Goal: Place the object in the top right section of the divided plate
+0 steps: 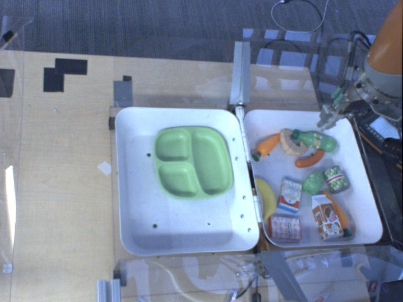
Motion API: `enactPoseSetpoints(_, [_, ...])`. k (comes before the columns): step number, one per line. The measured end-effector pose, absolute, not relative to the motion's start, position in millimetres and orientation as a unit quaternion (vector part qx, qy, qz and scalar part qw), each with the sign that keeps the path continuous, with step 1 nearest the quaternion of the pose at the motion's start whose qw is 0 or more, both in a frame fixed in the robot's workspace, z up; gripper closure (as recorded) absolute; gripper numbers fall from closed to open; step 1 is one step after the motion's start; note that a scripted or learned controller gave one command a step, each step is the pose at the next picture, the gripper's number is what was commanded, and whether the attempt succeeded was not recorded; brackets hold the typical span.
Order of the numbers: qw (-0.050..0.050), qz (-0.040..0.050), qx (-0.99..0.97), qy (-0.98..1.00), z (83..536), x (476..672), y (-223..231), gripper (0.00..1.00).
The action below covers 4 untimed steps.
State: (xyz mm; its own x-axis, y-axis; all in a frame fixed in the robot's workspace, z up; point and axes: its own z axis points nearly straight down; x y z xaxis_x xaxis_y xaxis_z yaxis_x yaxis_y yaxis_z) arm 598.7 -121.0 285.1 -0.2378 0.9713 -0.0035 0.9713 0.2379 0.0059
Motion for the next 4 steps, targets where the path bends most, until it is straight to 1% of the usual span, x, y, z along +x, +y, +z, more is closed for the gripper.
enactPoseSetpoints(1, [0.003,0.0013,0.617,0.787,285.1,598.7,-121.0,0.00])
enactPoseSetpoints(2, [0.003,0.0017,0.627,0.779,255.0,611.8,-101.8,0.00])
enactPoseSetpoints(3, [0.003,0.0024,0.608,0.794,312.8,617.0,-83.1,0.00])
enactPoseSetpoints(4, [0.003,0.0016,0.583,0.813,295.7,525.4,-103.1,0.00])
